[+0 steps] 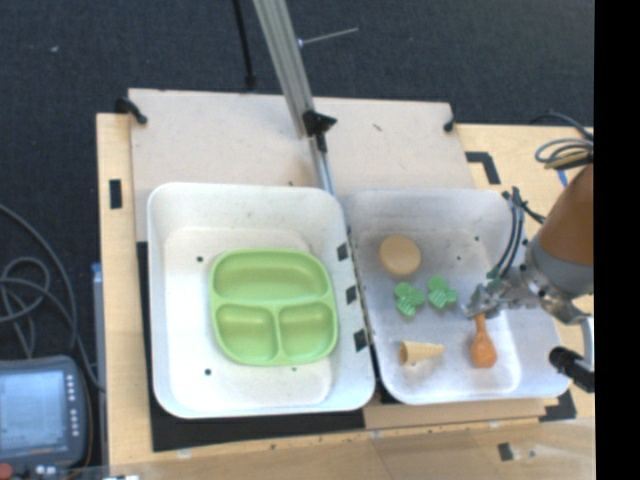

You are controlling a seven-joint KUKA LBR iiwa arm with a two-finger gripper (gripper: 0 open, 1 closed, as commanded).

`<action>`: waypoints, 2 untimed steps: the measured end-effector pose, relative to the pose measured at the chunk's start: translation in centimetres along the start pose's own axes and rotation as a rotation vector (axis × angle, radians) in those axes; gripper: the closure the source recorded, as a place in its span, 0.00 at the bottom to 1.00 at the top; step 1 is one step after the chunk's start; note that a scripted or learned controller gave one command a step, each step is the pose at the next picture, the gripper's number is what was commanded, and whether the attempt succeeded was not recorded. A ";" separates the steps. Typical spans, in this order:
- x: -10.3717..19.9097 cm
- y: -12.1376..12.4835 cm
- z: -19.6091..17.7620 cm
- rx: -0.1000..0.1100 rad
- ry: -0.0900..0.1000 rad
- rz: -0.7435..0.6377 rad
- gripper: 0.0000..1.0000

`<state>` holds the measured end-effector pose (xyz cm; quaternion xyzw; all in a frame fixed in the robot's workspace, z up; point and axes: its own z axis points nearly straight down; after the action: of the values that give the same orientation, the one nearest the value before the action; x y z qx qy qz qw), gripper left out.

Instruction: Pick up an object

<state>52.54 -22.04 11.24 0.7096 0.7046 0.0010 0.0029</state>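
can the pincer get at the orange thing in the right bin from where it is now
Probably yes. The pincer hangs right above the orange piece in the right bin; the cone and green pieces lie off to the side, nothing between.

- I'm in a robotics lab here, no question: my table (420,148) is a bare plywood slab on dark carpet (100,28).
- An aluminium mast (285,48) rises from the table's back edge.
- Loose cables (30,278) trail across the floor at left, beside a control pendant (40,413) with a screen.
- Two white bins (180,218) hold toy food, not real groceries.
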 end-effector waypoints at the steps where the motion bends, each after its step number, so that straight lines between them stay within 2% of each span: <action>1: 0.3 -0.1 -6.3 -0.003 -0.001 -0.010 1.00; 2: 0.1 0.1 -9.6 -0.001 0.000 -0.010 1.00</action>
<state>52.53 -21.92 20.83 0.7060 0.7082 0.0012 0.0034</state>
